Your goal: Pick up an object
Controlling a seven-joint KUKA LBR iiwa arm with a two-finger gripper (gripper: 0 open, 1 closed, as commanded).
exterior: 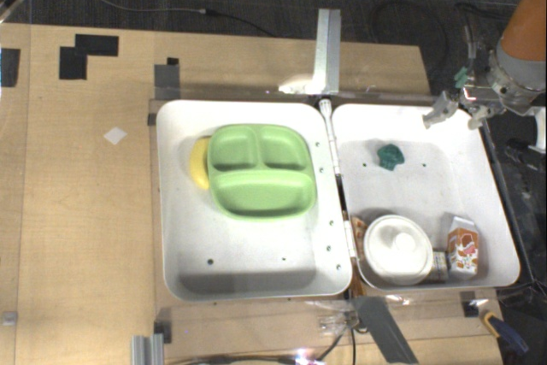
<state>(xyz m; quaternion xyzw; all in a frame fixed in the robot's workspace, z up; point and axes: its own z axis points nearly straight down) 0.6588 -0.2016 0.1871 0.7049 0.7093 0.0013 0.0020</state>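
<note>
My gripper [455,116] hangs open over the far right corner of the right bin [427,184], with nothing between its fingers. A small teal object [391,156] lies on the bin floor to the left of and below the gripper, apart from it. Along the near wall of that bin a white bowl [397,248] stands beside a small orange and white carton [462,246]. A brown item [357,228] peeks out at the bowl's left. In the left bin [184,226] a green divided plate [260,169] rests partly over a yellow object [198,163].
The grey arm with its orange band [523,30] enters at the upper right. A metal post [328,47] stands behind the divide between the bins. Wooden bench [77,201] stretches to the left, with dark floor and cables behind.
</note>
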